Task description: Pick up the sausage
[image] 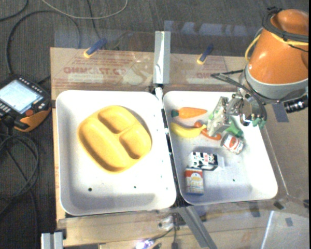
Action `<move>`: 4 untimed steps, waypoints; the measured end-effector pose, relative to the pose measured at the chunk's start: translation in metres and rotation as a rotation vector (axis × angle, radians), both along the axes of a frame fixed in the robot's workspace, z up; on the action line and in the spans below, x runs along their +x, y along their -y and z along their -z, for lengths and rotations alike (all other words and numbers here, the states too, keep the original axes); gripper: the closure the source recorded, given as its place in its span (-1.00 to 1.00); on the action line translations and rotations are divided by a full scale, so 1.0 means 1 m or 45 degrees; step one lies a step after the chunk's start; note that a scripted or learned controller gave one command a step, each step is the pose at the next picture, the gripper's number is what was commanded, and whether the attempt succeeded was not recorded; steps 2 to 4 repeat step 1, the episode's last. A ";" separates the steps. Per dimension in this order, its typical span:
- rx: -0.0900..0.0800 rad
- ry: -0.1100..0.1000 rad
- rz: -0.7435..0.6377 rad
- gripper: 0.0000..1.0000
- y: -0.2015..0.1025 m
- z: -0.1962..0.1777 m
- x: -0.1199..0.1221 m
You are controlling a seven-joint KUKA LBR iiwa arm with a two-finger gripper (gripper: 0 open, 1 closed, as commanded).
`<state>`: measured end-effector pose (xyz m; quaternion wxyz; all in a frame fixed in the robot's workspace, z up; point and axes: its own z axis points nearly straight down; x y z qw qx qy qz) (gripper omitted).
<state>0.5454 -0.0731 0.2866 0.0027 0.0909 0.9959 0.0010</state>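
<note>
Left bin: holds one yellow divided plate, three compartments, well to the claw's left.

Right bin: claw is down in its upper half, arm coming in from upper right. Carrot lies just left of the claw, tip pointing toward it. Banana sits below-left of the claw, its end running under the fingers. Sausage: probably the small red-orange piece right at the fingertips, between banana and claw, mostly covered. Red-and-white can just below-right of the claw, tilted. Black-and-white carton below the claw, small red-and-white box further below, near the bin's front wall.

Claw state: can't tell. Finger ends blur into the clutter beneath, so whether anything sits between them is unreadable.

Outside the bins: pendant on the floor, far left.
</note>
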 end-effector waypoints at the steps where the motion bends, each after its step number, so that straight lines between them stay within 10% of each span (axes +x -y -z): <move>1: -0.002 -0.002 -0.090 1.00 -0.036 0.013 0.044; 4: -0.002 -0.002 -0.090 1.00 -0.036 0.013 0.044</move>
